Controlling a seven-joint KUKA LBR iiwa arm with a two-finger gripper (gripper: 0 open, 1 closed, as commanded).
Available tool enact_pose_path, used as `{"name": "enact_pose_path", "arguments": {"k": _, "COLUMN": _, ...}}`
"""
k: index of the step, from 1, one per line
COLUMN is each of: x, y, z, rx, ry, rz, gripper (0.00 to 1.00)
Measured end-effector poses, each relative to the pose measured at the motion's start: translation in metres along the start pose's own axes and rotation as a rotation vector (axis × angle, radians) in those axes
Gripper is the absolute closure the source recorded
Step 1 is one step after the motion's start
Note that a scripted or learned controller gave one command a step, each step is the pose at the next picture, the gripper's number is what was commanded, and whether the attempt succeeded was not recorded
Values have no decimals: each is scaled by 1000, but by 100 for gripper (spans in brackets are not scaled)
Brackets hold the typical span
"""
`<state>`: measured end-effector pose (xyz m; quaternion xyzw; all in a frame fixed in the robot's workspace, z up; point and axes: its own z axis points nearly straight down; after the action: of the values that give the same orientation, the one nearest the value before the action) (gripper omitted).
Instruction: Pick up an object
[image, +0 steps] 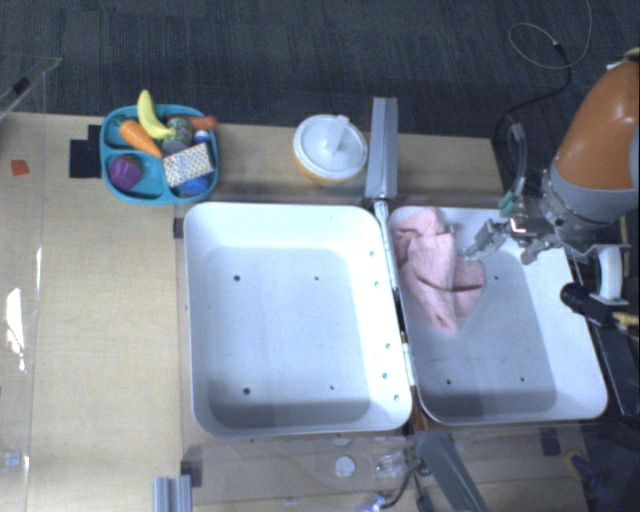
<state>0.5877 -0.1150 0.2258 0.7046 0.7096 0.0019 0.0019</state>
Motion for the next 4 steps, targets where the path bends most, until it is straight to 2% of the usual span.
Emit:
{"name": "enact_pose_path", "arguments": {"k": 1, "x": -7, "y": 39, "z": 126, "rx": -10, "ry": -2, "rz": -46, "gripper": 0}}
{"name": "enact_pose_path", "arguments": {"k": 2, "x": 44, "y": 51, "z": 38, "rx": -6, "ry": -1, "rz": -158, "gripper": 0}}
{"name": "enact_pose_path", "arguments": {"k": 3, "x": 26, "y": 48, "z": 129, "rx": -5, "ry": -1, "rz": -265, "gripper": 0}}
{"name": "enact_pose_path", "arguments": {"k": 4, "x": 21, "y": 64, "z": 135, "rx": -8, "ry": -1, "rz": -269, "gripper": 0}}
